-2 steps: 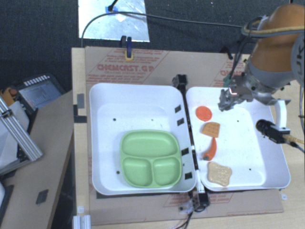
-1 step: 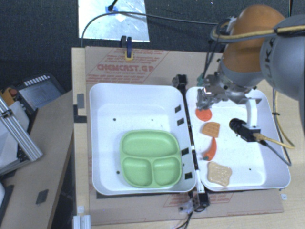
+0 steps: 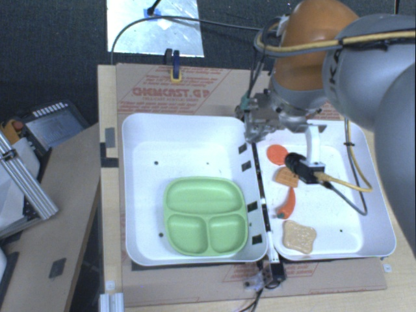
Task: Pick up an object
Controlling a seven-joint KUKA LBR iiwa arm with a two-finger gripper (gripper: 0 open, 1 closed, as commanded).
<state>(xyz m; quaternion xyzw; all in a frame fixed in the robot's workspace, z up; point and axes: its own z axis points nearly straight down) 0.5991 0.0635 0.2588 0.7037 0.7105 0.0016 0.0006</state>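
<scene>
My gripper (image 3: 255, 130) hangs over the back end of the divider between the two bins, under the orange wrist band. The right bin (image 3: 364, 239) holds a round red-orange slice (image 3: 277, 153), a small orange cracker-like square (image 3: 285, 177), a curved red-orange piece (image 3: 287, 203) and a slice of toast (image 3: 299, 237). The round slice lies just to the front right of the gripper, apart from it. A green divided plate (image 3: 205, 214) sits in the left bin (image 3: 143, 174) near its front.
A black fitting with a yellow cable (image 3: 309, 169) hangs off the arm over the right bin, beside the cracker. The grey arm covers that bin's back right. Cardboard lies under both bins. A grey device sits at the far left.
</scene>
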